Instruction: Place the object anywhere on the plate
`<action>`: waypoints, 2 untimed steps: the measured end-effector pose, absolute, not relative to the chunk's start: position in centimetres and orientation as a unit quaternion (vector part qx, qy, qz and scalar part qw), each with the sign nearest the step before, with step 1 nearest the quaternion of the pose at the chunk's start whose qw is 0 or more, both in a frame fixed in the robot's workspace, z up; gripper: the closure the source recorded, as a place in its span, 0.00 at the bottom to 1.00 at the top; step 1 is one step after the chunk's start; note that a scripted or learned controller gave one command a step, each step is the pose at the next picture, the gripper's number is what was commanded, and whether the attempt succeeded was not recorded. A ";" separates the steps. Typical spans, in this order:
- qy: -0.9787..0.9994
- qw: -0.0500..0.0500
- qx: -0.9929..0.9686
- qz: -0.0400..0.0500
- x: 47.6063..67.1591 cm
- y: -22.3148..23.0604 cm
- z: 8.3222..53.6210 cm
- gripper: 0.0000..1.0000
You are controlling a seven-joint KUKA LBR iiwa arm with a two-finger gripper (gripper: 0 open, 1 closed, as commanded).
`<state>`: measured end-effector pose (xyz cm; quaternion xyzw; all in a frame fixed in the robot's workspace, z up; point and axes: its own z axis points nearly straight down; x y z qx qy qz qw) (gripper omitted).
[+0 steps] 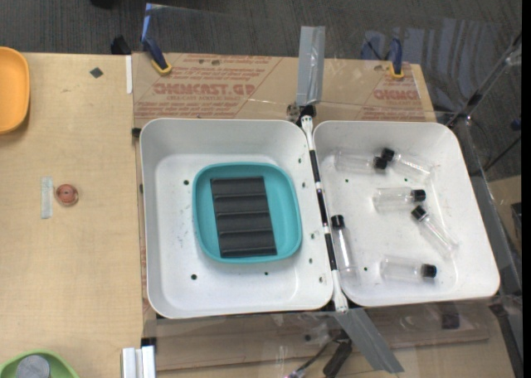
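Hard to read / cut off:
- Clear vials (405, 269) in the right bin (465, 281) are see-through on white. Bodies barely show, black caps are the only firm cue. I count 5.
- One vial (340, 245) lies tight along the seam btw the bins, cap toward the far side, body partly lost against the rim.
- Yellow-orange item (10, 90) is cut by the left edge, and a green round thing (29, 365) is cut at the bottom-left corner. Can't ID either.
- Cardboard sheet (249, 86) under the bins has red print, only partly legible.
- Small brown disc (66, 194) on the counter (75, 285), too small to ID.
- End effector state: can't tell.

Task thing:
- Dark ribbed block (242, 216) lies flat on the teal plate (286, 227), roughly centred and fully inside the rim.
- The plate sits in the left bin (166, 277), about mid-bin.
- Block long axis runs near-to-far in view, with the near end skewed slightly to the right. Ribs run across it, approx 4 bands.
- Block ends look alike, so no clear front/back.

Vial axes are mixed: two roughly left-right, one diagonal and one near the far wall at a slight tilt. They're spread apart, and none touches the plate.
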<state>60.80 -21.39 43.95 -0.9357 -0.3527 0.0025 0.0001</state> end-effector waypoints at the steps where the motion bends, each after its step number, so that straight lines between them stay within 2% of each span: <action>1: -0.298 0.000 -0.955 0.002 64.2 -21.7 43.9 0.00; 2: -0.275 0.000 -0.962 0.002 65.3 -22.1 44.0 0.00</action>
